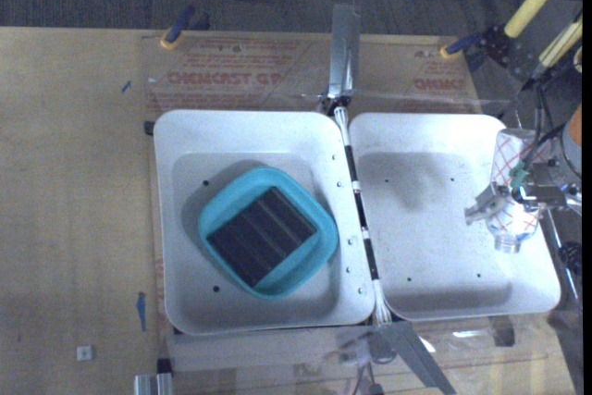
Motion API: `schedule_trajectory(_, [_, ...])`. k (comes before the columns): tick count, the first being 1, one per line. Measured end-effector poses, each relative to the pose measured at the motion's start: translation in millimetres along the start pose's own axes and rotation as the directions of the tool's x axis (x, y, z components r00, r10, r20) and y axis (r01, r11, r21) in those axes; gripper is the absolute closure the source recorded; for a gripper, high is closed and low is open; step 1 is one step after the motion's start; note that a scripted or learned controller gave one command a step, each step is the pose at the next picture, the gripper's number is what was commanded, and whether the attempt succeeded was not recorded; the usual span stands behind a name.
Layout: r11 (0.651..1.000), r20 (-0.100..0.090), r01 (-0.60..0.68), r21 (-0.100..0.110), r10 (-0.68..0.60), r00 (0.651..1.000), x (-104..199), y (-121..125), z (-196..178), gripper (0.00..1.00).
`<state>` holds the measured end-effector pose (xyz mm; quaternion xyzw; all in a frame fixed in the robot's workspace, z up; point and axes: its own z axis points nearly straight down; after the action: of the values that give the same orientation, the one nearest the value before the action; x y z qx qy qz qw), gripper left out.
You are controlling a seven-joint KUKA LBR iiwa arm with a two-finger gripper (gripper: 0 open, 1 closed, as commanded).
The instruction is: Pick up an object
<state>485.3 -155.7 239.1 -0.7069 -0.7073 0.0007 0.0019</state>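
Over the right edge of the right bin [444, 291]: claw [499, 208], a metallic assembly at the end of the arm, blurred; whether it is spread or pressed together cannot be told, and nothing can be made out between its tips. Pale material with a red criss-cross pattern [511, 160] sits at the claw, just above it in view; its nature is unclear. Dark cables [546, 120] run up from the wrist.

Left bin [176, 162], touching the right bin along a central seam: one object, a turquoise square dish [310, 203] with rounded corners, turned diagonally, lying flat on the bin floor, well apart from the claw. Inside the dish: a dark ribbed rectangular insert [261, 236].

Table [65, 199]: tan board bearing both bins; a transparent sheet [231, 74] with reddish lettering lies behind them.
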Motion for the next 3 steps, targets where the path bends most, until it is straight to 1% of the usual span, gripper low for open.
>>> schedule_trajectory(1, [1.0, 0.0, 0.0, 0.0, 0.0, 1.0, 0, 0, 0, 0.0])
schedule_trajectory(2, [0.984, 0.001, -0.178, -0.004, 0.178, 0.984, 62, 106, -5, 0.0])
schedule_trajectory(3, [0.996, 0.003, -0.09, -0.006, 0.09, 0.996, 81, 143, -15, 0.0])
